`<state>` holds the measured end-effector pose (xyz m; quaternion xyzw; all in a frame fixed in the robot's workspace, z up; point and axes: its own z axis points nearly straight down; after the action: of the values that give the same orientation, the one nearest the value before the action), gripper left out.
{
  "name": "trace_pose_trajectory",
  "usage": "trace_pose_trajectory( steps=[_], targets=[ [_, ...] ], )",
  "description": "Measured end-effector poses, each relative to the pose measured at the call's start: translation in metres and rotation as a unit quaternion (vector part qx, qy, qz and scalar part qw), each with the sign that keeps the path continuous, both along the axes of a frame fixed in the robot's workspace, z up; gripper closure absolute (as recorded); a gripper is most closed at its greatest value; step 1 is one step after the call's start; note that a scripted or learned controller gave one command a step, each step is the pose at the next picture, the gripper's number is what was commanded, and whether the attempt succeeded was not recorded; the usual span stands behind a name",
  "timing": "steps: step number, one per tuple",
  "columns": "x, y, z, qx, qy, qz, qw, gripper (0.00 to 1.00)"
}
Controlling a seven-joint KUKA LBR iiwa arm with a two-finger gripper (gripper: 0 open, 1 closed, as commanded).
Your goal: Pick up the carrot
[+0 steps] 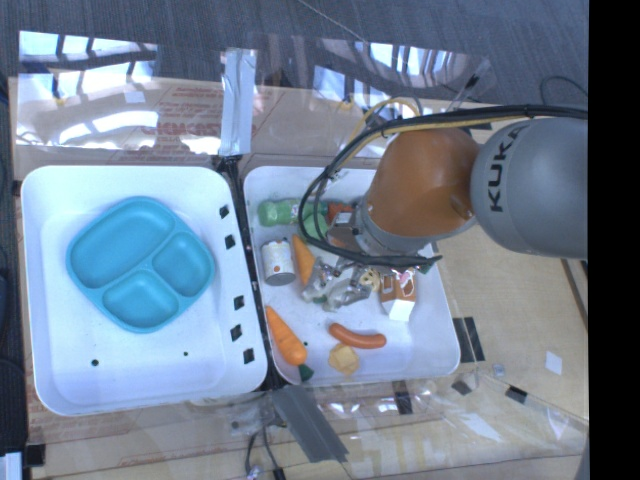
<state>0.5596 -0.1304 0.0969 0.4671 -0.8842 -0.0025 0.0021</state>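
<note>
Orange carrot [286, 337] at right bin's [440, 343] left wall, gripper [335, 286] nearby

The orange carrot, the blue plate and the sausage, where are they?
orange carrot with green tip [287, 338], camera view, mid body.
blue plastic three-compartment plate [85, 243], camera view, upper-left rim.
reddish sausage [358, 338], camera view, middle.

Bins [60, 368]: I count two (white, side by side)
Blue tray [140, 263]: one
Carrots [288, 338]: two
Sausage [358, 337]: one
Can [277, 261]: one

Glossy blue plastic tray [140, 263]
</note>
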Motion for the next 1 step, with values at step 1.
trace_pose_trajectory(
  steps=[1],
  targets=[
    [0.0474,-0.0809,0.1474,-0.0021,-0.006,0.138,0.9904,1.0]
  ],
)
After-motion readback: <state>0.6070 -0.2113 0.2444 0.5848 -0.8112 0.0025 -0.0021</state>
